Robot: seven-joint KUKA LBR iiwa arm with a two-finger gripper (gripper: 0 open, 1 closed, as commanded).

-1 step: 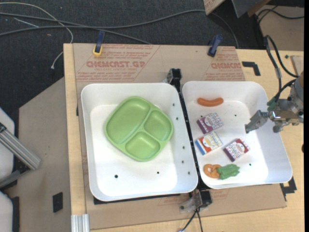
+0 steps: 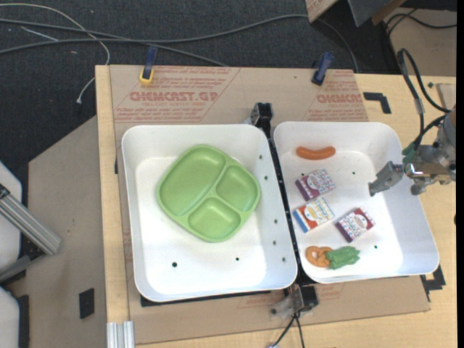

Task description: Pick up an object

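The right bin [image 2: 391, 140] holds several small items. An orange sausage [image 2: 316, 151] lies at the back, with a purple carton [image 2: 315, 183] in front of it. Nearer the front are a red-and-blue carton [image 2: 313, 214] and a second purple carton [image 2: 355, 224]. A brown pretzel [image 2: 316, 254] touches a green leafy piece [image 2: 343, 256] at the front edge. My gripper [image 2: 400, 185] hangs over the right side of this bin. It is open, with nothing between its fingers, and sits right of and apart from all the items.
The left bin [image 2: 145, 259] holds a green divided plate [image 2: 209, 192]. Both bins rest on a cardboard sheet [image 2: 181, 93] held by a yellow clamp [image 2: 148, 71] and a blue clamp [image 2: 322, 68]. Cables run along the right side [image 2: 413, 85].
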